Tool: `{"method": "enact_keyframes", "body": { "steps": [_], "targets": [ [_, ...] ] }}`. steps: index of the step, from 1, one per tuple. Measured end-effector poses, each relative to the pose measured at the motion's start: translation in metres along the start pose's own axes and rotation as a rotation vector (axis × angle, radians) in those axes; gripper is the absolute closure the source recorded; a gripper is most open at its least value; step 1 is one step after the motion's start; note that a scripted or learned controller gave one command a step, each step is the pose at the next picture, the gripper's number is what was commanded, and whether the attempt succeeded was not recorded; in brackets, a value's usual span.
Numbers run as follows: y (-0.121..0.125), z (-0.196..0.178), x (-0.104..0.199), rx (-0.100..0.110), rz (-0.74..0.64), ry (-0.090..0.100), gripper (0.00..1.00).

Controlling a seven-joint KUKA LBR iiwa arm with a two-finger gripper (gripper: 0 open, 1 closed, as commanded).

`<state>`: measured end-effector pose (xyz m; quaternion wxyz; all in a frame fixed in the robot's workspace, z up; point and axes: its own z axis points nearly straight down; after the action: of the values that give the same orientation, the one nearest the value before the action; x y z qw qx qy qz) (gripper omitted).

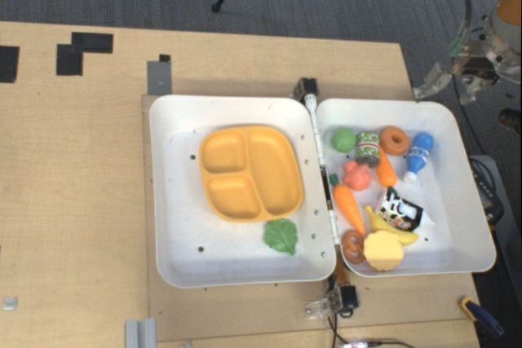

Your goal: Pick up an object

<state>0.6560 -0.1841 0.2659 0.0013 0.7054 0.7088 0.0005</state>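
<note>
While the jaws' state cannot be told, the right bin [457, 200] holds small, bright toy foods [383, 250].

yellow-orange tray [249, 173], green lettuce [281, 236], blue bottle [418, 155] — black-and-white carton [400, 212]

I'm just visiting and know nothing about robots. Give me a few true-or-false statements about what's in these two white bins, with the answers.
1. The yellow divided plate lies in the left bin. True.
2. The green leafy toy sits on the plate. False: it lies on the bin floor beside the plate, towards the near edge.
3. The blue bottle is in the right bin. True.
4. The gripper is down among the toys. False: it is beyond the right bin's far right corner, outside it.
5. The doughnut is in the left bin. False: it is in the right bin, beside the bottle.
</note>
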Motion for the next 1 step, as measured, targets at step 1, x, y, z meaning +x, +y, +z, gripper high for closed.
{"method": "enact_keyframes", "body": {
  "steps": [1],
  "targets": [
    [-0.0051, 0.1523, 0.0299, 0.004, 0.188, 0.002, 0.00]
  ]
}}
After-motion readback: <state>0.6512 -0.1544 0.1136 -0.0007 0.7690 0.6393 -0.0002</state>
